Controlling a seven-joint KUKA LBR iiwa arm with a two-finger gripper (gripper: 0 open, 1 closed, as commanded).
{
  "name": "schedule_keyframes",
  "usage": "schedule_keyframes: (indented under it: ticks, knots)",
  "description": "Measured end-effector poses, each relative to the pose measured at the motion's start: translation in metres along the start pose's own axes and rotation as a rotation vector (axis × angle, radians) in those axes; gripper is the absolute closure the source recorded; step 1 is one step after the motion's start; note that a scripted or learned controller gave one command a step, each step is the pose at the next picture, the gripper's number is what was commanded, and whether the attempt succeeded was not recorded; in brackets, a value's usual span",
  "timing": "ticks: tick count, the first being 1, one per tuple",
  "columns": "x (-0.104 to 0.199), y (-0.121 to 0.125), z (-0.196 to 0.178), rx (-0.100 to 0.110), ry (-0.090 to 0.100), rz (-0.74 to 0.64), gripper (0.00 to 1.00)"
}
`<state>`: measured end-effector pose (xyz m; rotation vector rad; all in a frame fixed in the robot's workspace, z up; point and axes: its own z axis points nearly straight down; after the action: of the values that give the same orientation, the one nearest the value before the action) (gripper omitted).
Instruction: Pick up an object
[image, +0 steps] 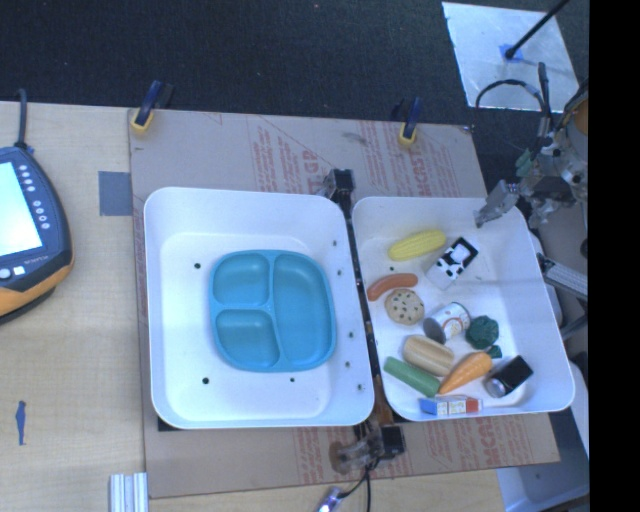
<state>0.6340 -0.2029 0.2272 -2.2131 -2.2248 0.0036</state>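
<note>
- Jaws (497, 208) sit at the upper right corner of the right bin (556, 330), hanging over its rim. Can't tell whether they are open or closed, too small and cluttered there. Nothing visible between them.
- Arm comes in from the right edge, wrist hardware and cables above the bin corner.
- Left bin (170, 300) holds a blue divided plate (272, 310) with three compartments, lying flat near the centre.
- Right bin holds all the small objects, all lying on the bin floor, apart from the jaws:
- Yellow corn cob (416, 244) near the top, tilted.
- Black and white block (454, 259) just beside the corn, to its right.
- Sausage (391, 286) below the corn, close to the divider between bins.
- Round cookie (404, 307) just under the sausage.
- Small tin can (447, 322) on its side, right of the cookie.
- Dark green lump (485, 331), looks like broccoli, just right of the can.
- Tan bread roll (429, 354) under the can.
- Green cucumber (412, 376) touching the roll's lower side.
- Orange carrot (467, 371) right of the roll, tip pointing down-left.
- Black block (511, 376) near the lower right corner, beside the carrot.
- Small flat red, white and blue box (450, 406) along the front wall.
- Both bins sit on a cardboard sheet (300, 150) clamped to the wooden surface (70, 400).
- Teach pendant (25, 225) lies on the surface at far left.
</note>
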Motion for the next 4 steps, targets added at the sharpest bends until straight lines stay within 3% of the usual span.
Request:
schedule_keyframes:
  ticks: [1, 2, 3, 4]
  knots:
    - [0.039, -0.086, 0.124, 0.001, 0.000, 0.000, 0.00]
    - [0.083, -0.146, 0.136, -0.004, -0.001, -0.001, 0.00]
    - [0.082, -0.145, 0.126, -0.005, -0.003, -0.005, 1.00]
    - [0.082, -0.145, 0.126, -0.005, -0.004, -0.005, 0.00]
